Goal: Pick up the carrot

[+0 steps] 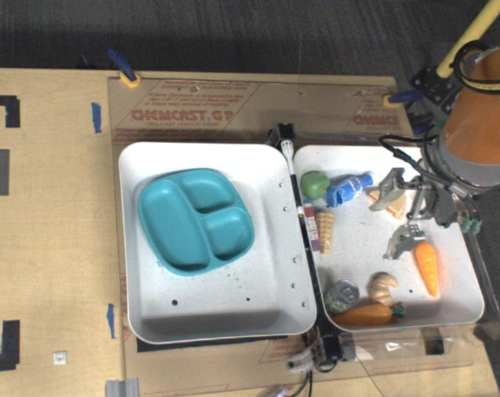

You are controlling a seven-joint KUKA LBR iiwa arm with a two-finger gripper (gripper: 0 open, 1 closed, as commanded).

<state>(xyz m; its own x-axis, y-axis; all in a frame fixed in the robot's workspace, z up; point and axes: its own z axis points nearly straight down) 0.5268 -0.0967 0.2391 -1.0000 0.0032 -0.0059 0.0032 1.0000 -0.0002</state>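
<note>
Gripper (403, 213) hangs over the right bin (473, 308) with its two fingers spread wide apart, and nothing is between them. One fingertip (384, 195) stands at about ten o'clock of the wrist, the other (406, 242) lower, near seven o'clock. From where I stand, the arm (478, 118) reaches in from the three o'clock side, its orange band bright above the wrist.

Carrot (427, 267) lies on the white floor of the right bin, at about four o'clock from the bin's middle, pointing its thin end toward six o'clock. It is just beside the lower fingertip, maybe touching it, I cannot tell exactly, but it is not between the fingers.

Around it there are other things: a green ball (314, 184) and a blue bottle (348, 190) at eleven o'clock of the bin, a small shell-like piece (383, 285) near six o'clock, and a second orange vegetable (367, 313) along the front wall. The left bin (142, 304) bears a teal tray (196, 219).

In my judgement the task is at its beginning part: the approach looks nearly made, but the grasp is not yet done. What is left is to bring the open fingers around the carrot, close them, and lift.
</note>
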